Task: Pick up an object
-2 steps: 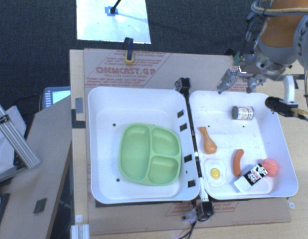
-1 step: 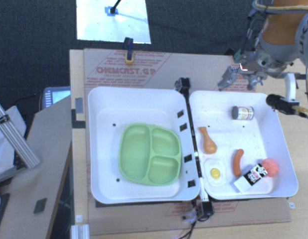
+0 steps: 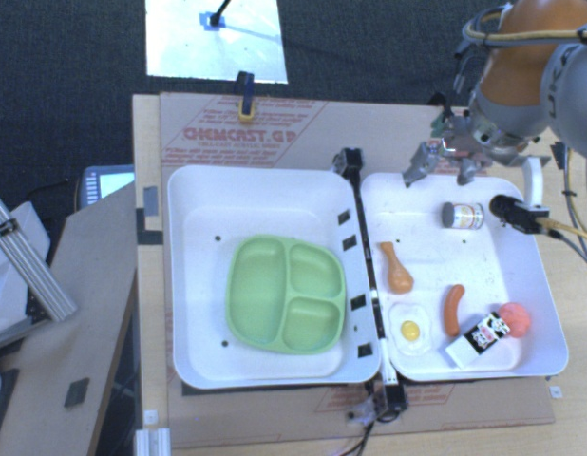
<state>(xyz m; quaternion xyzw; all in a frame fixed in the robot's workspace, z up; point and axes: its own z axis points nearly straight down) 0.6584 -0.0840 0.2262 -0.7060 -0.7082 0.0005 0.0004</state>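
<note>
Far left of your claw [image 3: 444, 162] and lower, a green plate [image 3: 285, 294] lies in the left bin [image 3: 194, 255]. Right bin [image 3: 531, 283]: an orange gourd toy [image 3: 398, 268] and a fried egg [image 3: 409, 331] well below the claw, a sausage [image 3: 452, 309] below it, a can [image 3: 462, 216] on its side just under it, a cow-print box [image 3: 482, 337] and a pink ball [image 3: 516, 318] below-right. Your claw hangs spread over the bin's far edge, pinching nothing.

robot lab, bench [image 3: 227, 126], white bins [image 3: 265, 183]
</note>
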